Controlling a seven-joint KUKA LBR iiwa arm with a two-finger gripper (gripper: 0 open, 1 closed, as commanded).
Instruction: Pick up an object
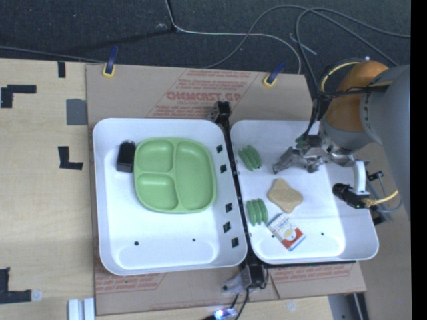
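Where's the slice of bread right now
The slice of bread lies in the right bin, near its middle, just below the pincer. A green pod sits to its left and a small red and white packet just below it.

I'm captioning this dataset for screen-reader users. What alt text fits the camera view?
A grey arm's pincer hovers in the right bin, above a tan bread slice, two green ridged pieces and a small red-and-white packet. The left bin holds a green divided plate beside a small black object.
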